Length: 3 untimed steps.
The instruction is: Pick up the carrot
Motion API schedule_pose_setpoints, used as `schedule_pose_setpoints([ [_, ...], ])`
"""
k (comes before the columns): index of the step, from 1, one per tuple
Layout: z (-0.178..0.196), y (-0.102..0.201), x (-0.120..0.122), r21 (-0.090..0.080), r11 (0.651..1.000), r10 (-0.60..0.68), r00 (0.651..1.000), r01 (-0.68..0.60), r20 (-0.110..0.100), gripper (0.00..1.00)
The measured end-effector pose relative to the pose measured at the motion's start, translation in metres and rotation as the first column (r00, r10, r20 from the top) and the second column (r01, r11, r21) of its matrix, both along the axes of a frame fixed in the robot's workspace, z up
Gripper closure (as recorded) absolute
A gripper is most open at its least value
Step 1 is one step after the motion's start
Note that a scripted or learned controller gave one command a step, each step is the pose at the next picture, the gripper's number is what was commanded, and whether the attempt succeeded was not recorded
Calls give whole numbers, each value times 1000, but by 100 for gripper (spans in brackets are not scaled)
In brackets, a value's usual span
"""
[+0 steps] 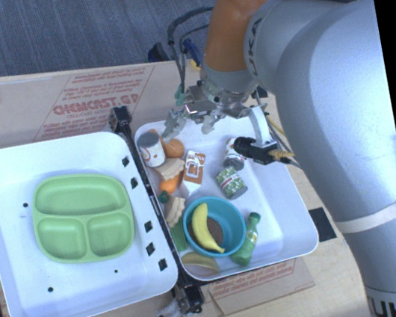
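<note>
Orange carrot [168, 185] lies below-left of the claw [191, 121].

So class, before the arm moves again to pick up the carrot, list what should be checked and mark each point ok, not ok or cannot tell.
1. Carrot in view in the right bin: ok.
2. Tool over the right bin: ok.
3. Tool above the carrot: not ok; it hangs further back, near the can.
4. Carrot free of neighbours: not ok; items crowd it by the bin's left wall.
5. Tool free of any load: cannot tell.
6. Blue bowl with banana apart from the carrot: ok.
</note>
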State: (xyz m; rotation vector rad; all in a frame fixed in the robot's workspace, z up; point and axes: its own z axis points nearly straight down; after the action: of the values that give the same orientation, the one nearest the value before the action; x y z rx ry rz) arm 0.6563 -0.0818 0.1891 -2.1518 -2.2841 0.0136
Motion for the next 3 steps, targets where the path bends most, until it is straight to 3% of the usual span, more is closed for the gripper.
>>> schedule_pose_setpoints([
  [1,-1,49,-47,6,995,101,995,-101,-6,0],
  [2,-1,81,-91,1,999,-41,999,41,-10,0],
  [3,0,19,-73,-4,993,-116,993,116,-5,0],
])
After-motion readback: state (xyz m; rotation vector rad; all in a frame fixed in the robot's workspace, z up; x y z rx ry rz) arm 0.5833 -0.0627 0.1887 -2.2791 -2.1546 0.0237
